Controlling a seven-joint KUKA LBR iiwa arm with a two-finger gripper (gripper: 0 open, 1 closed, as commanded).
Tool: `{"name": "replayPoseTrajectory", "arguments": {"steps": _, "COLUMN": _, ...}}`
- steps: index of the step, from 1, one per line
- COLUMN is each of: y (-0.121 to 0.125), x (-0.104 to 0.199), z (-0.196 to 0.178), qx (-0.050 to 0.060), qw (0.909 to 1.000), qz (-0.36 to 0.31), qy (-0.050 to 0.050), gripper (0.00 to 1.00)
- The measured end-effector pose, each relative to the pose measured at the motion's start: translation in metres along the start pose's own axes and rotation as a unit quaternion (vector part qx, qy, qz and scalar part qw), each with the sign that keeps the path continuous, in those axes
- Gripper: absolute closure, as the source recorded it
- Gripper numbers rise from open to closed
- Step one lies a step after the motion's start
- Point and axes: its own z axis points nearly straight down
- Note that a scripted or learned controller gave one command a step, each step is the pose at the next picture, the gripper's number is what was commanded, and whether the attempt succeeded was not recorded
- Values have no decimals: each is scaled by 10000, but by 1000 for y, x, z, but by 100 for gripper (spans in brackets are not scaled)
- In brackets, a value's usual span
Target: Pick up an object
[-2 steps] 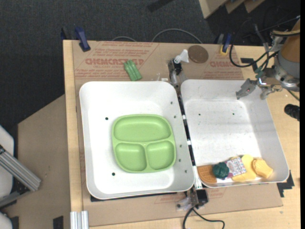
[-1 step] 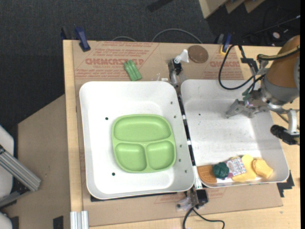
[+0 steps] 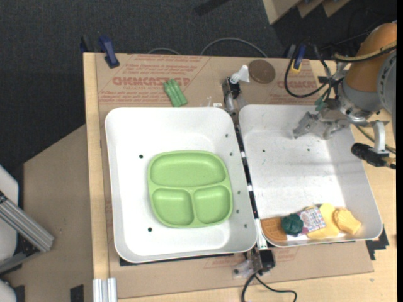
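Several small objects lie piled along the front edge of the right bin (image 3: 352, 168): a flat brown piece (image 3: 272, 229), a dark green lump (image 3: 291, 224), a white and purple packet (image 3: 313, 218), a yellow block (image 3: 325, 230) and an orange-yellow piece (image 3: 347, 221). My gripper (image 3: 315, 128) hangs over the far end of that bin, well away from the pile. Its grey fingers (image 3: 301, 128) are spread open with nothing between them.
The left bin (image 3: 126, 187) holds a light green divided plate (image 3: 189, 188). On the brown bench behind the bins lie a green toy (image 3: 175, 94) and a brown disc (image 3: 261, 72). Blue clamps (image 3: 110, 51) grip the back edge, and cables loop near the arm.
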Motion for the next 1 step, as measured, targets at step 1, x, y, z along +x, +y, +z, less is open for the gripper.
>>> {"name": "replayPoseTrajectory", "arguments": {"steps": 1, "y": 1, "x": -5, "z": -52, "qx": -137, "qw": 9999, "qz": 10, "qy": -96, "gripper": 0}}
